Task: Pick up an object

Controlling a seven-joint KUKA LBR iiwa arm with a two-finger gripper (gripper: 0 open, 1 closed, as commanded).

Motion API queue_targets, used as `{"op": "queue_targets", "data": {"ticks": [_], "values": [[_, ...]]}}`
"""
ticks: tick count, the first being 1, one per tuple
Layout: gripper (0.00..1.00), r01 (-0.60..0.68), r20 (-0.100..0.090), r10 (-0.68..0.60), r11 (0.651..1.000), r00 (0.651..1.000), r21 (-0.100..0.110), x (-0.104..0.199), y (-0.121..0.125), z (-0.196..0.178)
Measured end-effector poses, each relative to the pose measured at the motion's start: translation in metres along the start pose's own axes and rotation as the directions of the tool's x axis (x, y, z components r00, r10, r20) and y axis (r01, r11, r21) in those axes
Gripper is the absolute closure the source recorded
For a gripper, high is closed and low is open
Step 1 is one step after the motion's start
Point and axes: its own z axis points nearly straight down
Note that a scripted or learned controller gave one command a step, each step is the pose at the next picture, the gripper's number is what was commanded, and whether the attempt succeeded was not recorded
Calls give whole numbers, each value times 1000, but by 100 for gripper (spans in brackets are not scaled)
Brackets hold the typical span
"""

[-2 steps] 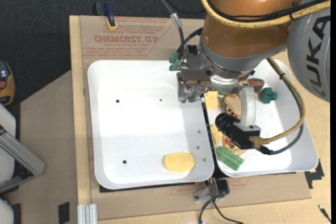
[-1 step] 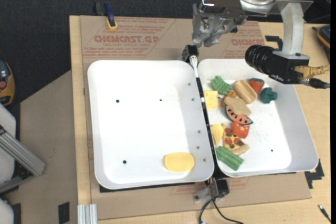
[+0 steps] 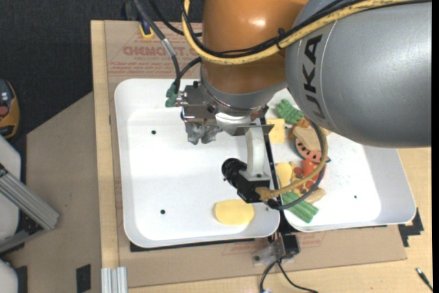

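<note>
As the claw (image 3: 200, 125), whose state cannot be told, is held apart from the yellow piece (image 3: 233, 213), only bare bin (image 3: 147, 171) may be grasped.

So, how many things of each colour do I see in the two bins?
Yellow: 2, oval piece and pale block
Green: 2, leafy piece and ridged piece
Red: 1, small piece
Total: 5 in view; the arm covers part of the right bin.

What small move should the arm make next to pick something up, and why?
Probably slide the gripper toward the view's bottom, over the pale yellow object. It lies in the open in the left bin, while the gripper hangs above bare floor.
</note>
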Motion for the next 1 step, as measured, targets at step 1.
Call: {"op": "queue_targets", "data": {"ticks": [1], "values": [[100,1,-14,-1,999,1000,-33,-9,-22,-162]]}}
